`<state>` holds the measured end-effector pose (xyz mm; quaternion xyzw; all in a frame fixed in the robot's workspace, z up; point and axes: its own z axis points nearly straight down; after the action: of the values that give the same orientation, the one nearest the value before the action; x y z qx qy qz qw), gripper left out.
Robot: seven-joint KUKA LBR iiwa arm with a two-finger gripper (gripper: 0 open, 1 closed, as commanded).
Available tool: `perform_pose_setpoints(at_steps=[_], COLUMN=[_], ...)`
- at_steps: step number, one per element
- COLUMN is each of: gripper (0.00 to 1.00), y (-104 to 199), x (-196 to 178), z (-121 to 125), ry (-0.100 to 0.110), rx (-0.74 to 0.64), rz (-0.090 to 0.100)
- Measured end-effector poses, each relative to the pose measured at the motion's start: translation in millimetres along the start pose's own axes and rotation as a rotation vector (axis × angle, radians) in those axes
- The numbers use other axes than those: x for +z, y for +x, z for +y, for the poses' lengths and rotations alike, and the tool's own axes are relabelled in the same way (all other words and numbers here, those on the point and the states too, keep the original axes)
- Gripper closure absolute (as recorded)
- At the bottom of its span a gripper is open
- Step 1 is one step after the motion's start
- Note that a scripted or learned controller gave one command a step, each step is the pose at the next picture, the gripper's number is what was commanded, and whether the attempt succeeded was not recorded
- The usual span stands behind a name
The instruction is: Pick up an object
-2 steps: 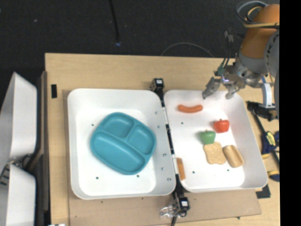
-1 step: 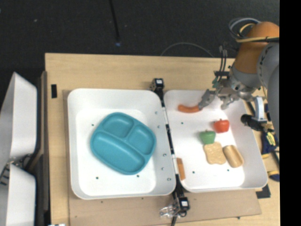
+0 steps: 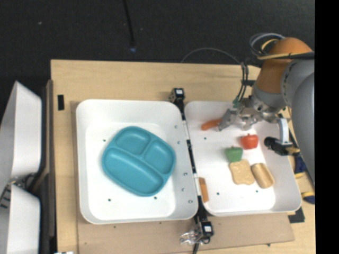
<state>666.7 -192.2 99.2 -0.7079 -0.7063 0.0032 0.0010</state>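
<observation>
Camera view shows two white bins on one bench. One left bin (image 3: 90, 194), far left of the pincer, holds one teal plate (image 3: 139, 160) with three compartments. One right bin (image 3: 212, 194) holds five small things: one orange carrot (image 3: 211, 125) just left of the pincer (image 3: 229, 121); one green piece (image 3: 233, 154) below it; one red piece (image 3: 249, 141) below and slightly right; one tan slice (image 3: 241, 172) and one brown roll (image 3: 262, 175) further below. Whether the pincer is spread or pressed together, I cannot tell; nothing is visibly pinched.
</observation>
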Motion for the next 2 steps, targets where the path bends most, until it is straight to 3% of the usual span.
perform_pose_setpoints(at_steps=[1,2], gripper=[1.0,1.0], y=[-1.2,-6.5], x=[-14.5,-66.3], z=[1.4,-6.3], ry=[-0.007,-0.011], rx=[-0.001,-0.002], rz=[-0.003,0.003])
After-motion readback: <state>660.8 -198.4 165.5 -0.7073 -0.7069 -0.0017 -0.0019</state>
